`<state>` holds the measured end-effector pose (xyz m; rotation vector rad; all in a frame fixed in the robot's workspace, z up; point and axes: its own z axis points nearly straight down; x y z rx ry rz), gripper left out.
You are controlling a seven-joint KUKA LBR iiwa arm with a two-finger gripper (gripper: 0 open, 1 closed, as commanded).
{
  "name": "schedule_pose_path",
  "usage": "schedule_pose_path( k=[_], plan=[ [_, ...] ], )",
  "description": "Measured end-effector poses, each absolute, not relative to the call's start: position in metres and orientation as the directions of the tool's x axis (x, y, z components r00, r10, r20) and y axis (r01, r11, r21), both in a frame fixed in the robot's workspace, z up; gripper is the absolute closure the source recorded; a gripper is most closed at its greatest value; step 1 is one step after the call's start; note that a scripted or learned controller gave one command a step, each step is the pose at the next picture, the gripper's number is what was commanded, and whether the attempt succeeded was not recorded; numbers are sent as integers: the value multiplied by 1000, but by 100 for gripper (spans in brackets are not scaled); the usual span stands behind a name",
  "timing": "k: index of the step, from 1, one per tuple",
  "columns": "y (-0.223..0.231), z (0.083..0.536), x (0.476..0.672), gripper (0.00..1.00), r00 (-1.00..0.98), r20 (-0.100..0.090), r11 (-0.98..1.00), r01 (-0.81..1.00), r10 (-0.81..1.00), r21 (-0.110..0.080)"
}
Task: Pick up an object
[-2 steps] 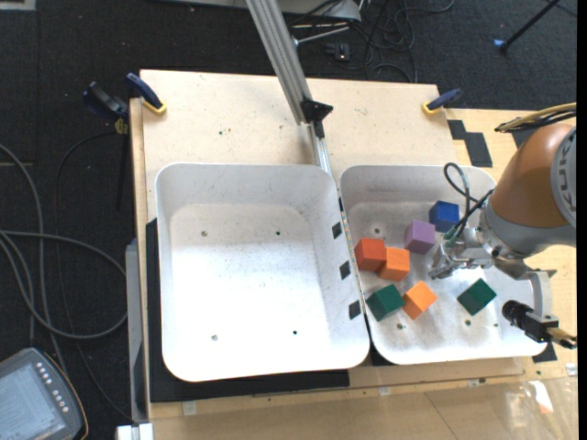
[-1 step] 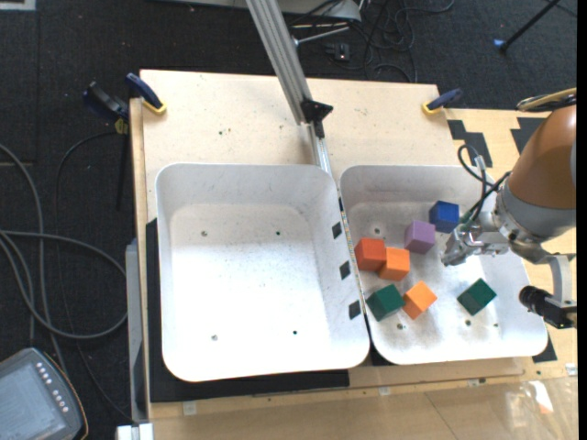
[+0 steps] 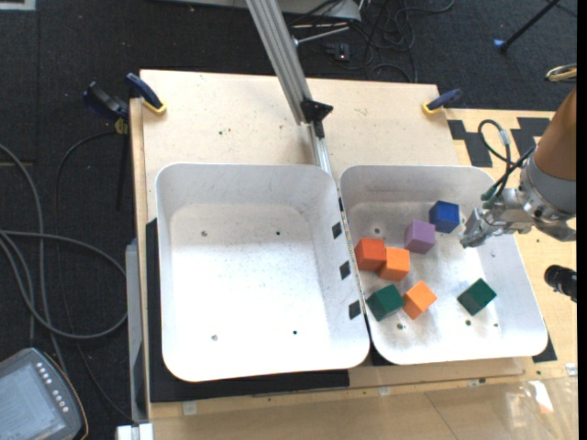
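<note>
You can't tell how the gripper is set, so from there drop squarely onto the blue cube at its ten o'clock.

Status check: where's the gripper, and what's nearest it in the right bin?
Gripper low over right white bin. Small blue cube nearest, beside it. Purple cube close by. Nothing gripped.

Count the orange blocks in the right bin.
3. One orange block lies near the bin's left wall, a second touches it on its right, and a third sits lower, beside a green block.
</note>
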<state>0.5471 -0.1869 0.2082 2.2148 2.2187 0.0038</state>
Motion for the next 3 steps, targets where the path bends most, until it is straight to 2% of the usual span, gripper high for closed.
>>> schedule_pose_path(
  k=[1, 2, 3],
  plan=[
    [-187, 262, 549, 100, -3, -3, 3, 1000, 1000, 8],
    [-137, 247, 559, 100, -8, 1, 8, 1000, 1000, 1],
    [-87, 251, 576, 100, -8, 1, 8, 1000, 1000, 3]
  ],
)
